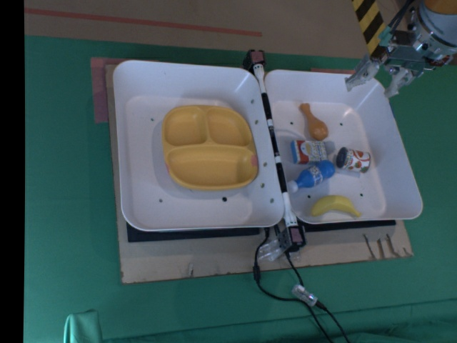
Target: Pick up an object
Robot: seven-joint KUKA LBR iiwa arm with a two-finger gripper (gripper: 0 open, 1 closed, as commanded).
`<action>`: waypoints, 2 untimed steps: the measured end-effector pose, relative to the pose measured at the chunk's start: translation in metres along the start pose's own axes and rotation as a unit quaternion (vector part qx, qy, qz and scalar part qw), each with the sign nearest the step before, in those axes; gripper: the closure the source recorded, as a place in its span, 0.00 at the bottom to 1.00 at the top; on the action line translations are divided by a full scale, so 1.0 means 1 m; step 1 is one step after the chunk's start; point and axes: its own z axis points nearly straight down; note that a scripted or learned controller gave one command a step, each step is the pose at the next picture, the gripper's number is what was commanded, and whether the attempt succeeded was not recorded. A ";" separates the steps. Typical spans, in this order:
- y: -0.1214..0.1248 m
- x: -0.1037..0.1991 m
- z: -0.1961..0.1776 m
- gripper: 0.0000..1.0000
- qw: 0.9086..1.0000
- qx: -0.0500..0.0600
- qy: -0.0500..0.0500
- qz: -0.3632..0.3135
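We find the claw (376,77) spread and holding nothing, above the far right corner of the right bin (400,174). We lower it over the drumstick (314,121), which lies apart from the cans (353,160), then close.

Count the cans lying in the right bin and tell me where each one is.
2. One can lies on its side mid-bin, just above the blue bottle; the other can lies right of it. Nothing seems hidden.
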 end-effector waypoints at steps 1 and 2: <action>0.060 -0.020 0.066 0.00 1.000 -0.003 -0.003 0.000; 0.084 -0.036 0.168 0.00 1.000 0.000 -0.002 0.000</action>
